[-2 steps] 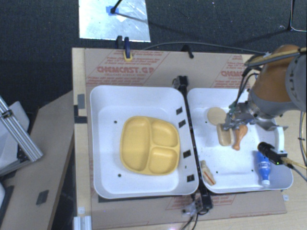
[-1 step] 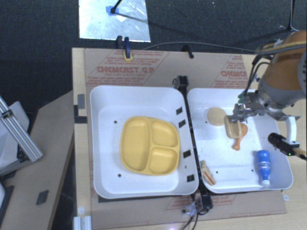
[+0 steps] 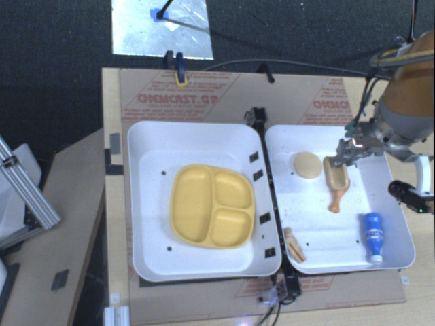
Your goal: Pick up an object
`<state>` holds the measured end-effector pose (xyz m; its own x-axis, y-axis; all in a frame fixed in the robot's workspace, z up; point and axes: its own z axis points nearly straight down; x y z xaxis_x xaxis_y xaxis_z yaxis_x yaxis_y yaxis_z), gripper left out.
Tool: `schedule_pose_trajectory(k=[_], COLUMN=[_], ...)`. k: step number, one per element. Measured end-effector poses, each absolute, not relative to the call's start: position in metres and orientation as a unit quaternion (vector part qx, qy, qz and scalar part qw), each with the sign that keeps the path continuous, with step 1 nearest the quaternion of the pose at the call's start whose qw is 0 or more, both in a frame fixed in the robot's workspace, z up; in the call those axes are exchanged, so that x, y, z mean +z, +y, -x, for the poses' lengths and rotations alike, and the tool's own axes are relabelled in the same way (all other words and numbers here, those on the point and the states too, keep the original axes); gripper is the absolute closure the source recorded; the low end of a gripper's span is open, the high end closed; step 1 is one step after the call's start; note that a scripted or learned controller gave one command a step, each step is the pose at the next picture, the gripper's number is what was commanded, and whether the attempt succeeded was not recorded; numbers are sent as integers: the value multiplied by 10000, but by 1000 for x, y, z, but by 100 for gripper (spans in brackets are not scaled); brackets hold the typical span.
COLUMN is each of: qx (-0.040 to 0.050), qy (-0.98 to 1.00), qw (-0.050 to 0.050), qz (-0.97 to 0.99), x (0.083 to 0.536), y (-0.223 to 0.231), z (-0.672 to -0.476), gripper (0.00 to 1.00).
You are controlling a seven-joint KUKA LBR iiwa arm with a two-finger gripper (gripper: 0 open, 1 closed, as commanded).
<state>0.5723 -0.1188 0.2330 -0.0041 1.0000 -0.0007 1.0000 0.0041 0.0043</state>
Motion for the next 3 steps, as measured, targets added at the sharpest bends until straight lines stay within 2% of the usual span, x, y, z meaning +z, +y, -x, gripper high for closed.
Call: schedule_pose_trajectory(k=[3], qx=[11], qy=[7110], qw=[-5], qz=[-7032], x=[246], y=[56], z=[-554], gripper=[100])
